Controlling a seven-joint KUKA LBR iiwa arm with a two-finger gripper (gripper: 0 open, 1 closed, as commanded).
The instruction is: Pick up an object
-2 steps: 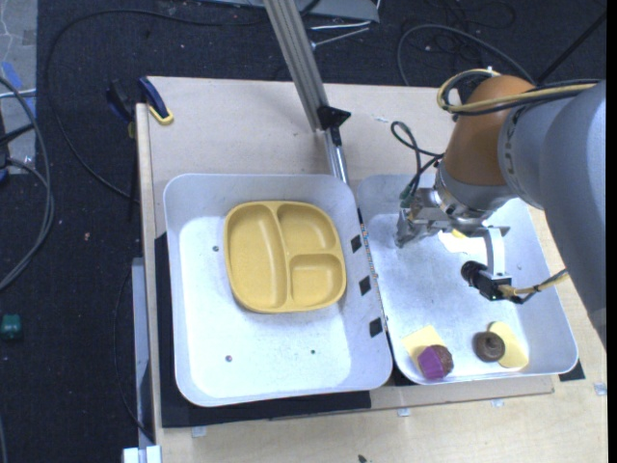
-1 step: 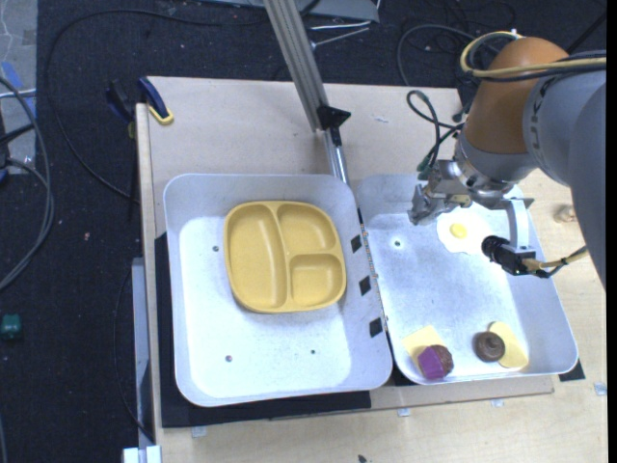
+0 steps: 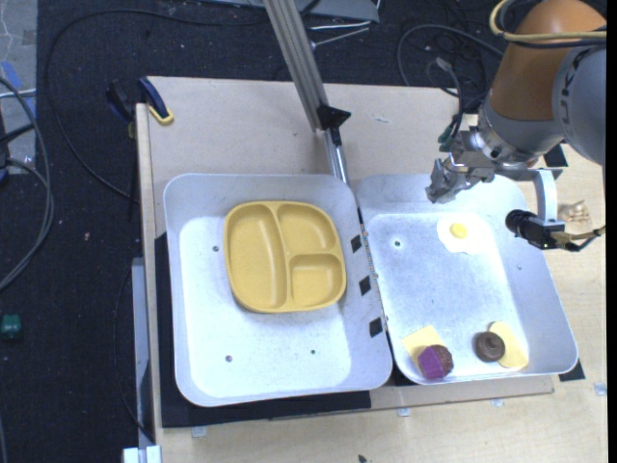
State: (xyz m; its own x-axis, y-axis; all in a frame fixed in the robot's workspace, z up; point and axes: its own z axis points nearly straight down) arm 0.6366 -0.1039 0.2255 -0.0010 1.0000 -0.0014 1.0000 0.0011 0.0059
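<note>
In the right bin (image 3: 540,287) lie a toy fried egg (image 3: 460,234) near the far wall, a purple round piece (image 3: 435,360) on a yellow slice at the near edge, and a brown round piece (image 3: 491,346) on another yellow slice (image 3: 512,347). My gripper (image 3: 442,189) hangs over the far left part of the right bin, just up and left of the egg, with nothing seen between its fingers. Whether the fingers are apart is not clear at this angle.
The left bin (image 3: 193,355) holds a yellow divided plate (image 3: 285,256). A grey metal pole (image 3: 299,51) slants down to the gap between the bins. Black clips (image 3: 366,283) sit along the shared bin edge. Cables lie on the dark floor behind the bench.
</note>
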